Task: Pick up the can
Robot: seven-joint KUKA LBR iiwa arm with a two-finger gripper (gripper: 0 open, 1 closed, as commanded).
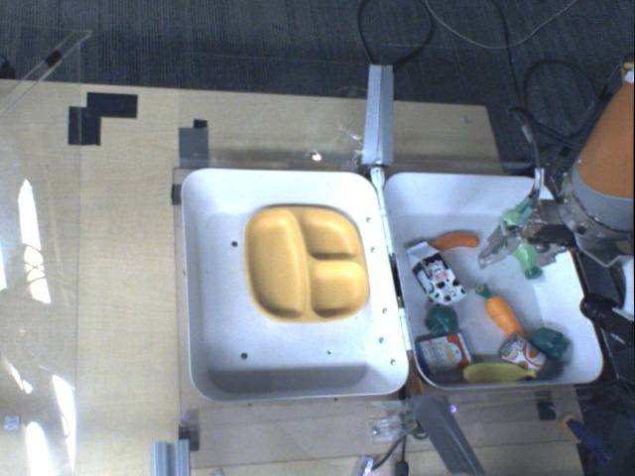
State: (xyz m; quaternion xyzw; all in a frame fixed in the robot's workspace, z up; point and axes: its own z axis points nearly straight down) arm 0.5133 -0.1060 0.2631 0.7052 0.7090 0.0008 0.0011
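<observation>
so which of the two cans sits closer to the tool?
The can near the right bin's front-right corner, beside the banana. The other can lies further left of the tool.

- The can (444,350) is short, with a red-and-white label and a pale top.
- It lies tilted in the right bin (466,196), near that bin's front left corner.
- A yellow banana (499,372) lies just beside it; a dark green item (442,318) sits just behind it.

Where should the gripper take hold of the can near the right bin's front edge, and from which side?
Probably across the can's rounded sides, coming straight down from above. It seems to lie tipped near the right bin's front wall, with a banana right beside it, so a sideways approach looks crowded.
</observation>
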